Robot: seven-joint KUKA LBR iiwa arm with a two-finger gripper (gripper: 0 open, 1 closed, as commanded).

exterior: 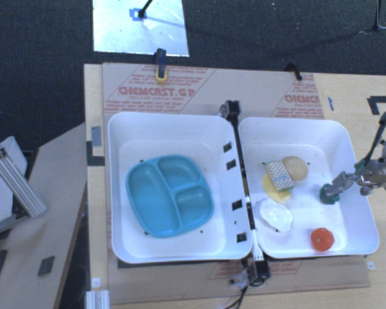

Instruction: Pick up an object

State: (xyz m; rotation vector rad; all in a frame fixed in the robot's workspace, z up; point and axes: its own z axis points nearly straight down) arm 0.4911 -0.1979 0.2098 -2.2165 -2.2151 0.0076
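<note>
Red round object (321, 239): in the right bin (363, 234), nearer to us than the fingers (334, 189) and a little to their view-left, apart from them.
White lump (275, 214): same bin, well off to the view-left of the fingers and slightly nearer to us.
Fingers: we see them low over the right bin's right side, pointing toward the view's left; we cannot tell whether they are open or closed.
Teal object (327, 196): right at the tip of the fingers, touching or almost touching them; we cannot tell whether it sits between them.
Yellow disc (269, 187): view-left of the fingers, partly under a checkered pad (280, 174).
Tan round piece (296, 168): just beside the checkered pad, left of the fingers and a little farther from us.
Blue divided tray (170, 195): flat in the left bin (119, 172), well apart from the fingers.
Desk (347, 89): carries both bins; beyond them a printed sheet (193, 85) with a yellow clamp (161, 74) at its far edge.
Shiny metal plate (116, 24): on the dark floor, farthest from the fingers.
</note>
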